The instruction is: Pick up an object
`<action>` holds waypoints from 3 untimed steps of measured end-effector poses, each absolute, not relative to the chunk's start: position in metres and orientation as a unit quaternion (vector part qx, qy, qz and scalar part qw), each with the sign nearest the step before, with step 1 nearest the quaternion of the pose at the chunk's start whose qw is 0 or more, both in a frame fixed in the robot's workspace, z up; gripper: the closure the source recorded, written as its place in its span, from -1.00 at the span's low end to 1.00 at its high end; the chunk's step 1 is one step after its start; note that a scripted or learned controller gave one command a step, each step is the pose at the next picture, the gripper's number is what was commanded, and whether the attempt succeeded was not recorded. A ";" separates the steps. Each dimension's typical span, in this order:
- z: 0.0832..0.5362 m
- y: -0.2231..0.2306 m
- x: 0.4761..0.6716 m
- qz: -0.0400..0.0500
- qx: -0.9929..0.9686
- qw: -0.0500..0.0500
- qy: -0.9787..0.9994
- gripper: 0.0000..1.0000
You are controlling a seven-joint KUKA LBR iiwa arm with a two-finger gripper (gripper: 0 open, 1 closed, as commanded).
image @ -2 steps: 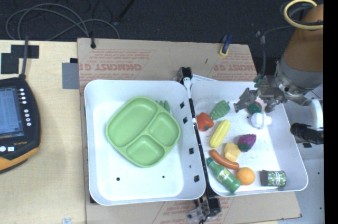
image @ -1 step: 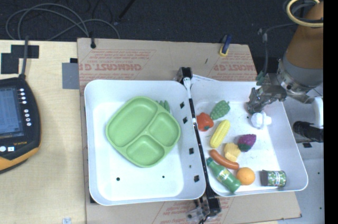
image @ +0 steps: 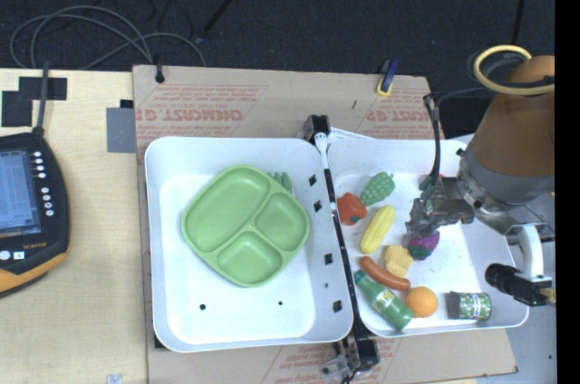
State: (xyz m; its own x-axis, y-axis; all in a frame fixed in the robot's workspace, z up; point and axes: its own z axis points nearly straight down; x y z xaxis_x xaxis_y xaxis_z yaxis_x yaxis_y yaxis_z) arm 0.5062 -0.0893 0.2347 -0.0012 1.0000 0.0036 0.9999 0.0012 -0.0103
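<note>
Since the task is a pick, the end effector hangs low over the purple toy in the right bin. Whether it grips is unclear.

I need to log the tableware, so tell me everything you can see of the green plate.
The green plate is pale green, plastic-looking, rounded-square and split into three compartments, one large and two smaller. It lies flat, right side up and turned at an angle, in the left bin. Something thin and green pokes out from under its upper right edge.
</note>
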 end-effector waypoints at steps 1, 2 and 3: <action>0.300 -0.048 0.477 -0.001 -0.706 0.000 -0.709 1.00; 0.360 -0.030 0.476 -0.001 -0.706 -0.001 -0.708 1.00; 0.352 0.032 0.476 0.001 -0.705 0.002 -0.709 1.00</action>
